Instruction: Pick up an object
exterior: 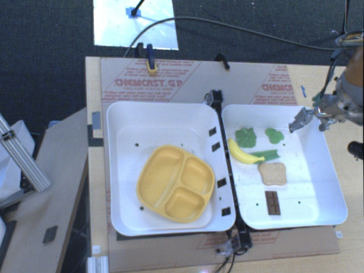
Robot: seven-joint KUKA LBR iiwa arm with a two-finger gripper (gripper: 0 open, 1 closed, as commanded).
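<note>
gripper above the right bin

nearest, a dark brown chocolate bar (273, 203), then a tan toast slice (273, 173), yellow banana (244, 153) and green leafy pieces (245, 136) lie in the right white bin (333, 195); beyond, the two-finger gripper (310, 120) hovers, released, grasping nothing.

Light wood bench (94, 169) covered by a clear sheet with red CHEMCAST lettering (170, 73). Two shallow white bins sit side by side on the sheet, touching along the middle. Left bin (122, 124) carries a yellow divided tray (175, 183), tilted, near-centre. Right bin (321, 175) carries two green leafy pieces (245, 136), a banana (243, 153), a green bean pod (265, 153), a bread slice (273, 174) and a brown chocolate bar (273, 203) nearest. Blue-and-yellow clamp (151, 58) grips the sheet's far edge, left. Black clips join the bins at the far and near ends.
</note>
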